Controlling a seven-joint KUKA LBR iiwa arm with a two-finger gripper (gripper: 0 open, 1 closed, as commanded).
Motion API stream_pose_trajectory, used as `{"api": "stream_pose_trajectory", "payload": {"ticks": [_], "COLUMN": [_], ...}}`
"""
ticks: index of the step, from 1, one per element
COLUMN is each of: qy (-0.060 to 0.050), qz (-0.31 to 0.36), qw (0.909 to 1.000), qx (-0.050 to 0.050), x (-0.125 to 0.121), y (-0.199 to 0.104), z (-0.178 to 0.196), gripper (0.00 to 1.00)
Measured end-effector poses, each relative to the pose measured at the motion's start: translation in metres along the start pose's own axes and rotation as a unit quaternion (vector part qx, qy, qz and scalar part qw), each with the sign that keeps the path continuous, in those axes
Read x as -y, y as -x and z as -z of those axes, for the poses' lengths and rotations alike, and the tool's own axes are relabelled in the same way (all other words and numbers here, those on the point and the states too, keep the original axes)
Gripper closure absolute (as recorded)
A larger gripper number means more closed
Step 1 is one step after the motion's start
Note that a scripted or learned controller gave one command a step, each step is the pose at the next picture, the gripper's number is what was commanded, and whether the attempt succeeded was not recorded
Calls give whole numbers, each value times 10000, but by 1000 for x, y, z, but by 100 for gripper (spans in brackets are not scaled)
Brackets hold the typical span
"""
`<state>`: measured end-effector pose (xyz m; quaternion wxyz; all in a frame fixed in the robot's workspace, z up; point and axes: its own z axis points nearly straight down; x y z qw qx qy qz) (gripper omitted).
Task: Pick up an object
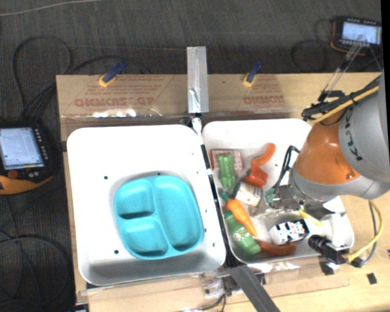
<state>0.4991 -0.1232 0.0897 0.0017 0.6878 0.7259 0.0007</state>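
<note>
Two bins are sitting side by side; the left bin (92, 191), well left of the claw (285, 214), is holding a teal tray (160, 215). Toys are crowding the right bin (266, 129): a green packet (226, 167) and carrot (241, 216) lying left of the claw, an orange piece (263, 154) above it, a black-and-white block (288, 231) just below. Claw state: cannot tell, the wrist is hiding it; no object seen held. Judgement: descending straight onto one isolated toy is giving the best odds. Carpet (19, 77) and cables are surrounding the bench (296, 93).
</note>
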Motion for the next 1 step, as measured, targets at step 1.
{"api": "stream_pose_trajectory", "payload": {"ticks": [1], "qy": [-52], "qz": [732], "qw": [9973], "qx": [-14], "x": [-31], "y": [-70], "z": [91], "gripper": [100]}}
